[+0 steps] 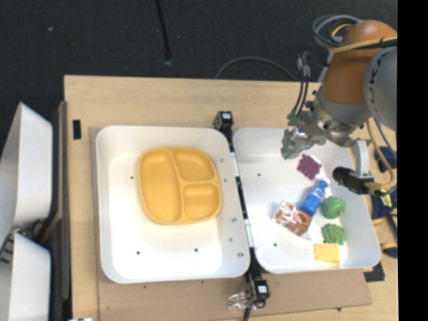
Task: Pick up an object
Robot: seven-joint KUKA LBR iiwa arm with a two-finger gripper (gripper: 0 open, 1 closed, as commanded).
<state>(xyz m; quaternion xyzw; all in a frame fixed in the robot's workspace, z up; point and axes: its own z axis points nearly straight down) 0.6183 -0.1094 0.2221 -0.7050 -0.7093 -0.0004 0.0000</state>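
Two white bins sit side by side on the desk (80, 99). Left bin (114, 246) holds a yellow divided tray (179, 184). Right bin (264, 172) holds the hand (291, 143) near its far edge, grip unclear. Just beside the hand lies a purple block (309, 166); beyond it a blue bottle (313, 198), green pepper (332, 207), snack packet (292, 218), broccoli (333, 233) and yellow square (326, 253).

Even overhead light, bright white bins (120, 259), dim dark floor, soft focus, faint shadows
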